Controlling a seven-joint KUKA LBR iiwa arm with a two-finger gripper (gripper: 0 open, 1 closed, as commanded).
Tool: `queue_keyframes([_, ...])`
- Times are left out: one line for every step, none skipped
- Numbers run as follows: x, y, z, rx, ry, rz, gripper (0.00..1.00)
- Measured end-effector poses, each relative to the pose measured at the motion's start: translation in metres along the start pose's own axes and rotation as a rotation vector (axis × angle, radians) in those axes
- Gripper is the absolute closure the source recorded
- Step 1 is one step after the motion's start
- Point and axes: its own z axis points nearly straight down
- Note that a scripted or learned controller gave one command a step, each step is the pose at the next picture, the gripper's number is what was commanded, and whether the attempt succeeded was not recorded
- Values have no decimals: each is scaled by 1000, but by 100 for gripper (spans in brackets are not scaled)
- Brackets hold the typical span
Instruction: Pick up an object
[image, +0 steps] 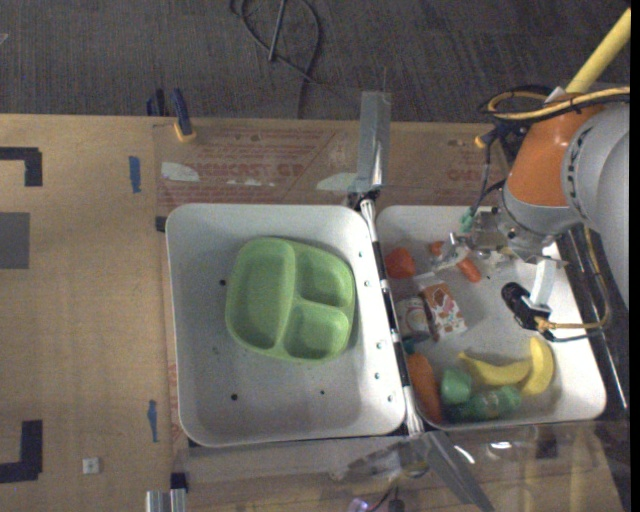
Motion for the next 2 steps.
queue_keyframes([1,0,-10,2,-1,-2,100])
queue_keyframes([24,30,-122,-4,-1,-10,100])
